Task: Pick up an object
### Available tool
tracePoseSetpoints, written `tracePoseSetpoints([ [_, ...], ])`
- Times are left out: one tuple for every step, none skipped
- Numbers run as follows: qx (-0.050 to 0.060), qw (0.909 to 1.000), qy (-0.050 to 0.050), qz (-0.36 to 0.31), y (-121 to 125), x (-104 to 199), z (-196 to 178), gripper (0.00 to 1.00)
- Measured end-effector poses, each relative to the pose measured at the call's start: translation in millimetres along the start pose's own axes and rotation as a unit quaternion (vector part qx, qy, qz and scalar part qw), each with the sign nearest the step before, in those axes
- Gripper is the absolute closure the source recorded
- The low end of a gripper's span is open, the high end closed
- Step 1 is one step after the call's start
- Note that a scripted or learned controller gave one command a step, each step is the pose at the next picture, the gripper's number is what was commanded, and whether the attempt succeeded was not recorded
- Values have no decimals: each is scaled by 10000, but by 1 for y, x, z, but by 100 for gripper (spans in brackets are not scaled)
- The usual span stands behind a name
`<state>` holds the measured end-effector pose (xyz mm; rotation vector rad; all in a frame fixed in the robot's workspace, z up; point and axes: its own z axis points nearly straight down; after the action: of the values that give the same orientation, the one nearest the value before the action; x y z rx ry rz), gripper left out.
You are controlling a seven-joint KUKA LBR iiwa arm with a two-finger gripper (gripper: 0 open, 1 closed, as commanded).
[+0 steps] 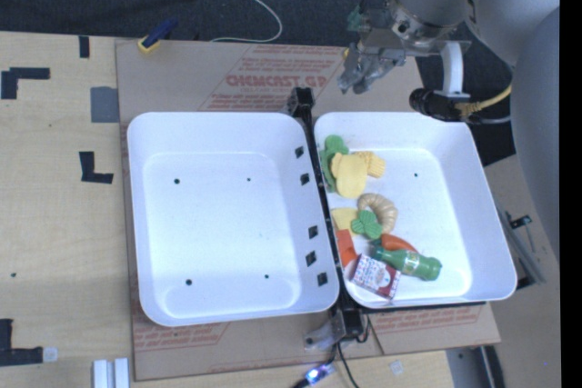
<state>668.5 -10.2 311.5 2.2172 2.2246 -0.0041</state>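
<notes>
Up high, gripper (pixel 356 79) hanging above the far edge of the right bin (pixel 455 195), fingers a little apart, nothing between them. Down in that bin, toys bunched against the left wall: a yellow toy (pixel 353 170), a tan ring (pixel 380 206), a green bottle (pixel 411 263), a little red packet (pixel 375 276). Best to come straight down on the yellow toy, sitting on top, fingers wide, then squeeze. Tricky, though: toys touching each other, and the middle wall (pixel 314 186) just beside them. Left bin (pixel 218 213) well apart.
</notes>
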Motion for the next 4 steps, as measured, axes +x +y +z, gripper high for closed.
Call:
tracePoseSetpoints([
  [-25,10000,22,-18,-32,59,-78,100],
  [-66,10000,20,-9,-28,83,-202,100],
  [-13,10000,10,3,-54,113,-225,100],
  [2,10000,7,31,-72,62,-223,100],
])
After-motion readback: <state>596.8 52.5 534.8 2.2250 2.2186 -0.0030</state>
